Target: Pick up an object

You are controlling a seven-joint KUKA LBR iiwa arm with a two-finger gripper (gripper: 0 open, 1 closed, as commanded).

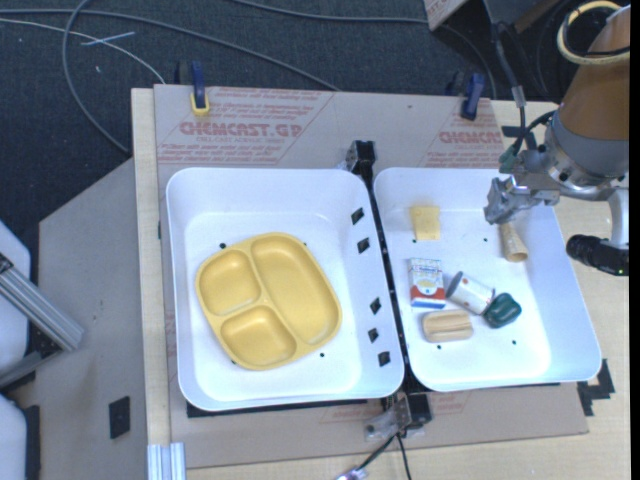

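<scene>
Nearest the camera, a bare strip of the desk [280, 423] is being shown below the two bins, well down and to the left of the pincer [503, 206].

Only one camera view is being given. In it, the pincer is being held over the upper right part of the right bin [570, 298], hanging from the grey arm [590, 158] with its orange band [600, 93]. Whether its fingers are wide or narrow cannot be told, since they are being seen as one small grey mass from above; nothing is being seen between them.

Just below and slightly right of the pincer, a small tan cork-like cylinder [513, 242] is lying on the bin floor, close to the fingertips, though contact cannot be told. To the left of the pincer, a pale yellow block [426, 222] is lying apart from it. Further down and left, a small red, white and blue carton [427, 281] is being seen, with a tan bread-like roll [447, 326] below it. Between these and the right wall, a white and grey tube [470, 290] is lying tilted, touching a dark green object [503, 310] at its lower right end.

Well to the left of the pincer, across the black divider, the left bin [190, 218] is carrying a yellow three-compartment tray [267, 298].
</scene>
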